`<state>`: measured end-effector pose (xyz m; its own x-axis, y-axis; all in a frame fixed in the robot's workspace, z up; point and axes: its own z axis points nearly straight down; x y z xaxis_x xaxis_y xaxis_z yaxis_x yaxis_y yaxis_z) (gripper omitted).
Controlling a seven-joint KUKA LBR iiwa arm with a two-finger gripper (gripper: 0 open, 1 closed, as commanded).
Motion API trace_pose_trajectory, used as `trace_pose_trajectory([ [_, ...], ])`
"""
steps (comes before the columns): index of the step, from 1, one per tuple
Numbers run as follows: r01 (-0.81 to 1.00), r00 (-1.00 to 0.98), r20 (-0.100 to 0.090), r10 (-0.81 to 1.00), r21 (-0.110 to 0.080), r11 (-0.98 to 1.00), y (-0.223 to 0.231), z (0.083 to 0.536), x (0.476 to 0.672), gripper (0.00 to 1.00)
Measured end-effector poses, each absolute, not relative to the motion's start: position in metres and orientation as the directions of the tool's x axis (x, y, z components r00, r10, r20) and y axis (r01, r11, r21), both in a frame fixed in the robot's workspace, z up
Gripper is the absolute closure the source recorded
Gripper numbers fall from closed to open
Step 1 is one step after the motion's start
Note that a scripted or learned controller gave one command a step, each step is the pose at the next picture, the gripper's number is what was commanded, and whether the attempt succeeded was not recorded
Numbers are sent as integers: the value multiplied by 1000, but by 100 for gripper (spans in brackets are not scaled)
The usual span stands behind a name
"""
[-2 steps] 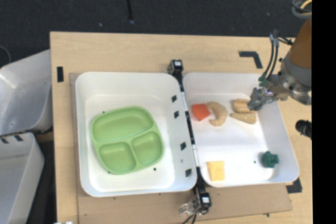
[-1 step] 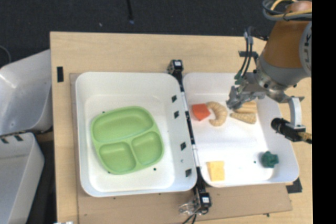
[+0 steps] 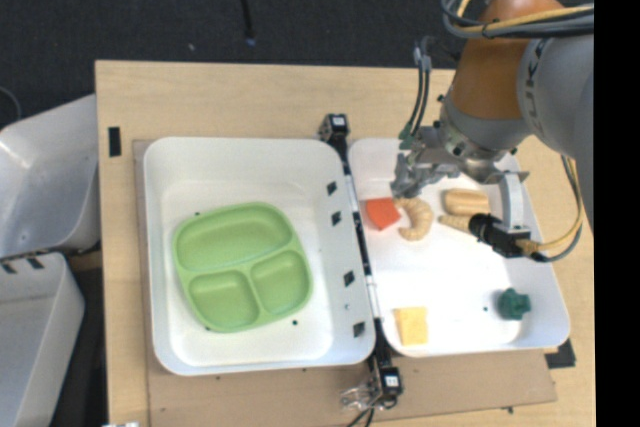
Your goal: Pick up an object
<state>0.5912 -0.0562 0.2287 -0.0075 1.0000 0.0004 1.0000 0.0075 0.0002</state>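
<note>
Claw hangs just above the orange block.

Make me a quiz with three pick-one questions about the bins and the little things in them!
1. Where is the green tray?
A. left bin
B. right bin
C. on the bare bench

2. What colour is the square block at the right bin's near edge?
A. blue
B. yellow
C. black

3. How does the green tray lie?
A. flat, hollows facing up
B. flipped over
C. standing on its edge

Answers:
1 A, the green tray lies in the left bin.
2 B, the square block in the right bin is yellow.
3 A, its three hollows face up.
</note>
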Motion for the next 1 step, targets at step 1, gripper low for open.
trace_pose_trajectory([
  [1,1000,-7,1,1000,0,7,0,221,603,100],
])
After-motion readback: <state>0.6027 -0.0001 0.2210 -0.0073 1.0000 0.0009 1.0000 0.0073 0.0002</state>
